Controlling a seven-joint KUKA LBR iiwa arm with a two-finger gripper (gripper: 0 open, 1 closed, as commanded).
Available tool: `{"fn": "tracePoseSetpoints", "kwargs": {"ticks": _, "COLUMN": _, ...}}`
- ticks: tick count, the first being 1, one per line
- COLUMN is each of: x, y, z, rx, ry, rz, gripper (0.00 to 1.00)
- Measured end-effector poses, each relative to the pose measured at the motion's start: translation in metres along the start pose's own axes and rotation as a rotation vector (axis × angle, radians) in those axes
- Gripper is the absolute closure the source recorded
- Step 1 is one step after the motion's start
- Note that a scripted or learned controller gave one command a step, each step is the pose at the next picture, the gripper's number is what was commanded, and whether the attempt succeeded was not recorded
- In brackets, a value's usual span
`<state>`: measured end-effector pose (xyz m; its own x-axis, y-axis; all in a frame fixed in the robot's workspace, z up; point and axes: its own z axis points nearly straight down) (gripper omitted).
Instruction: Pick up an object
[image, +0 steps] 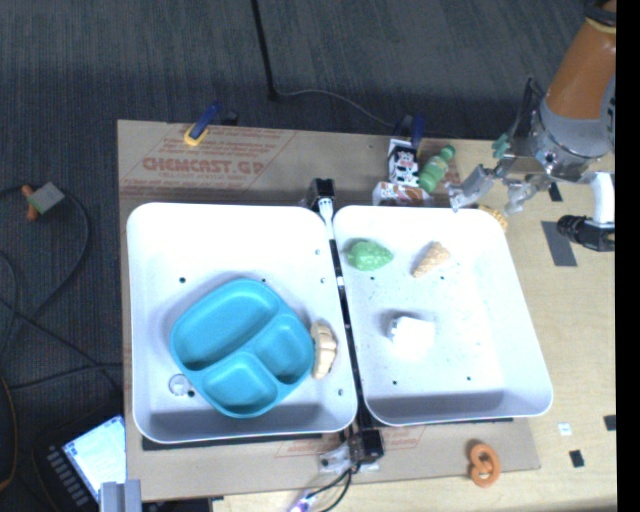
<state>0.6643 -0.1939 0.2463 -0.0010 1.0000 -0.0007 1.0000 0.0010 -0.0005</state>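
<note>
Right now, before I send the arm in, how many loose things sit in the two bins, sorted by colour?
Blue: 1, divided tray, left bin
Tan: 2, piece beside the tray, left bin; cone-shaped piece, right bin
Green: 1, lump, right bin
White: 1, lump, right bin
Total: 5

Green lump (369, 255), tan cone (431, 259), white block (411, 333), right bin (520, 300)

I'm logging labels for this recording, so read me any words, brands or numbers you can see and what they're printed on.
"CHEMCAST GP", red print, last letters unsure, on the brown board under the bins.
Small package behind the right bin: print too small to read.
</note>
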Motion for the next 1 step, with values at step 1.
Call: {"fn": "tracePoseSetpoints", "kwargs": {"ticks": 1, "x": -0.0302, "y": 0.0032, "z": 0.0791, "rx": 0.003, "ry": -0.001, "rz": 0.001, "gripper": 0.00}}
